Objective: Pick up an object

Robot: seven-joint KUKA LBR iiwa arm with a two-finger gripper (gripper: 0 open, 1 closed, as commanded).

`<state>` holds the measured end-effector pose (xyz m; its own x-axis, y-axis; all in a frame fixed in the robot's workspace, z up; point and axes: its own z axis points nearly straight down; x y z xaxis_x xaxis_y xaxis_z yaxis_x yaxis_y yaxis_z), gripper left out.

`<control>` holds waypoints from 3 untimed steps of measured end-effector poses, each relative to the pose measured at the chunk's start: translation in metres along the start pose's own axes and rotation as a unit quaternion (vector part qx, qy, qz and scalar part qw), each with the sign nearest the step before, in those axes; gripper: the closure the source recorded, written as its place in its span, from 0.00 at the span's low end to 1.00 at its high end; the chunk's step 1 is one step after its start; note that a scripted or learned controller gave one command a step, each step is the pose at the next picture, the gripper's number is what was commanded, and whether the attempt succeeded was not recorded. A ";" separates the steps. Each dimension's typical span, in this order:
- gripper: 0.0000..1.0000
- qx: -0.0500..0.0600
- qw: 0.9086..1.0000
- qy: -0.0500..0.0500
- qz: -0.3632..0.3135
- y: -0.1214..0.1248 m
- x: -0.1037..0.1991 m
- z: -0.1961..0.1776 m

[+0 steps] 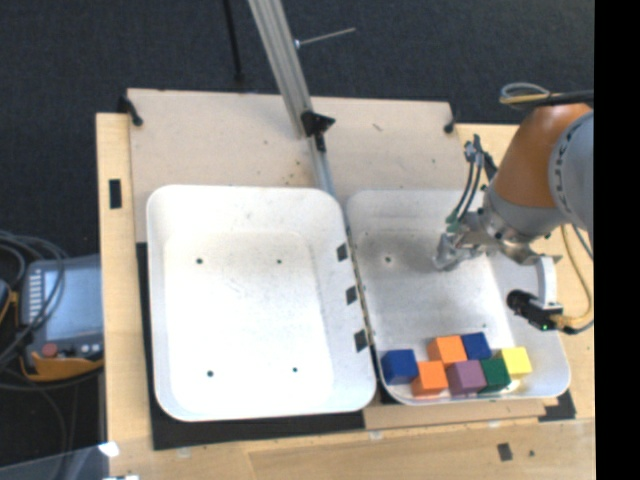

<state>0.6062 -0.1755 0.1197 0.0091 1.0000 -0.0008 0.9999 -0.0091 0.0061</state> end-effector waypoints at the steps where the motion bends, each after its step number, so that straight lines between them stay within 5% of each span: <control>1: 1.00 0.000 1.000 0.000 -0.002 0.001 -0.001 -0.044; 2: 1.00 -0.002 1.000 -0.001 -0.004 0.003 -0.007 -0.108; 3: 1.00 0.001 1.000 0.000 -0.006 0.004 -0.007 -0.115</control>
<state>0.6099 -0.1828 0.2346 -0.0039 1.0000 -0.0007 1.0000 0.0039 0.0038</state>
